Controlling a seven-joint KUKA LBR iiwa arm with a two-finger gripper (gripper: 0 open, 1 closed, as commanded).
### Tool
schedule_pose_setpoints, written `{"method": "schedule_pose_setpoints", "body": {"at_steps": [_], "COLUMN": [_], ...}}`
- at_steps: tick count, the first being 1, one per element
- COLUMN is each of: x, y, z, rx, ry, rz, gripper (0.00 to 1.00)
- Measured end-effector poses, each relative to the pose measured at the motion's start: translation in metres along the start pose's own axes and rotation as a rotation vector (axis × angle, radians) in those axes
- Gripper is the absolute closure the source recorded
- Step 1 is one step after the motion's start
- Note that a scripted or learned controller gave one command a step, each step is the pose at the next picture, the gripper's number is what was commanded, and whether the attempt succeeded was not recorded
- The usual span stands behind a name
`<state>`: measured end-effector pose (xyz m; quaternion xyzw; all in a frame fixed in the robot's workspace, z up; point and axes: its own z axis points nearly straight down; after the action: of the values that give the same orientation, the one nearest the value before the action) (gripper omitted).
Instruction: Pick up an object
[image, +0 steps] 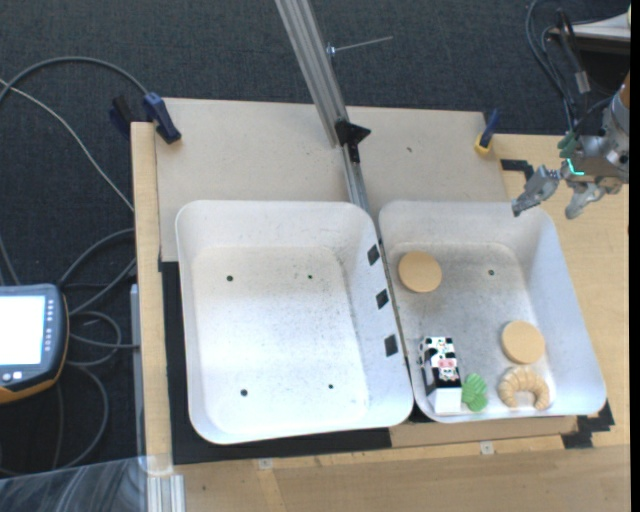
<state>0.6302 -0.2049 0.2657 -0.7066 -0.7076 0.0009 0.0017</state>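
The right bin (560, 290) holds two round tan discs, one (420, 272) near its back left and one (522, 342) at its front right. A tan croissant-shaped piece (525, 388) lies at the front right corner, beside a small green piece (474, 392) and a black-and-white box (440, 366). My gripper (553, 203) hangs at the far right, over the back right corner of the right bin, well above the objects. Its two fingers are spread apart with nothing between them.
The left bin (200, 260) lies to the left with bare speckled floor. A metal pole (320, 75) slants across the back, ending at a clamp between the bins. Blue clamps (160, 115) sit at the board's back corners. A pendant (28, 335) lies far left.
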Motion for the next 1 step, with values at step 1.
{"method": "schedule_pose_setpoints", "body": {"at_steps": [1], "x": [0.0014], "y": [0.0065], "z": [0.0443], "rx": [0.002], "ry": [0.0], "rz": [-0.001], "gripper": [0.0]}}
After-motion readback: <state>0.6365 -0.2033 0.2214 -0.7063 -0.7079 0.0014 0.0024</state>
